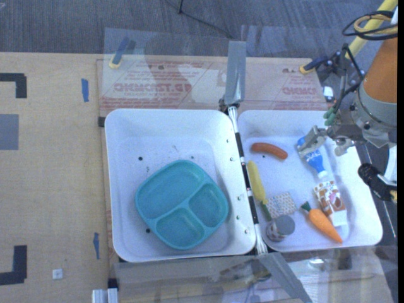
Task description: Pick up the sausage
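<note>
The arm (pixel 382 74) is cut off by the right edge, so only its wrist end is seen. The print on the small carton (pixel 329 201) is too small to be read. The round grey object (pixel 281 227) is too blurred to be identified. The blue tube (pixel 317 163) is partly covered at its upper end.

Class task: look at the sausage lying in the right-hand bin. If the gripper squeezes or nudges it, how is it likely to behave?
The sausage looks smooth and glossy, so it may slip between fingers. Its rounded, slightly curved shape suggests it could roll or pivot if nudged. It lies apart from the corn, so a push probably won't disturb neighbours.
</note>
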Motion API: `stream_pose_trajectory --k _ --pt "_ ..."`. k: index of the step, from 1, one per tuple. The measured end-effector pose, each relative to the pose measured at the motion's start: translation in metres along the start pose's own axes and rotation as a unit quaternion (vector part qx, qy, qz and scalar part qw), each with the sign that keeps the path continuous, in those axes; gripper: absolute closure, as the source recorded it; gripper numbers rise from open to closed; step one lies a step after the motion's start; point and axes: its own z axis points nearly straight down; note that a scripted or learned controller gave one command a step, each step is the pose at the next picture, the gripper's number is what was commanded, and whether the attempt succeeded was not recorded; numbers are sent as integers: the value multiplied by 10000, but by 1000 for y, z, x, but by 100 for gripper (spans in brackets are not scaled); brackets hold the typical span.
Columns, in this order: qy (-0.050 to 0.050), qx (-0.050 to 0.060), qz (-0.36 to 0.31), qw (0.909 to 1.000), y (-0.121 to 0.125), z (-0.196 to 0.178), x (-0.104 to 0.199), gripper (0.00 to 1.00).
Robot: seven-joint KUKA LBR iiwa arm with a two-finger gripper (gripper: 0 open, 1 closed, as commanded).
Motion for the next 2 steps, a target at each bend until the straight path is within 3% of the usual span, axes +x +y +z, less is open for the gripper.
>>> stream_pose_trajectory --k 1,2 --pt "1 0 -75 10000 -9 11 -2 0" --pt "-7 -15 -589 9983 62 77 32 0"
